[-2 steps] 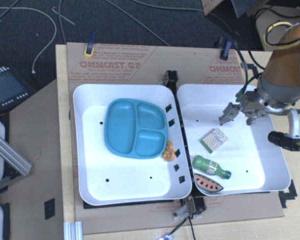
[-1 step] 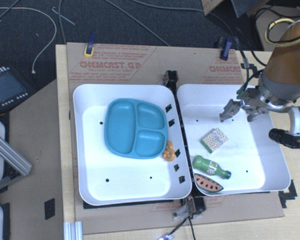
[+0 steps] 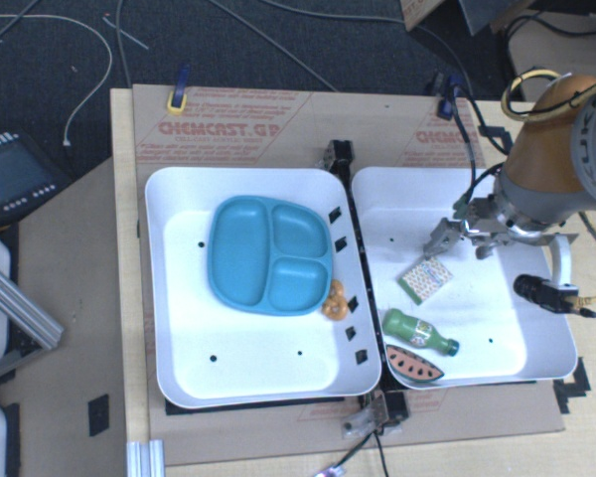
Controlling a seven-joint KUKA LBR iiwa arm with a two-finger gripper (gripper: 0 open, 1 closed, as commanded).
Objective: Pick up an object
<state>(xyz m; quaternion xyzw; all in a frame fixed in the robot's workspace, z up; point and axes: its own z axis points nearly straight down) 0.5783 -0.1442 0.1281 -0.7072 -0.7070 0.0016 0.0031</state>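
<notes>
Reaching in from the right, the arm (image 3: pixel 556 157) hangs its open, empty pincer (image 3: pixel 461 238) over the right bin (image 3: pixel 536 351).

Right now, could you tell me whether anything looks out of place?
Yes: the watermelon slice lies tilted on the right bin's near rim instead of flat inside, and the green bottle lies on its side.

Small patterned packet (image 3: pixel 425 279) lies flat, right bin (image 3: pixel 497 361).
</notes>
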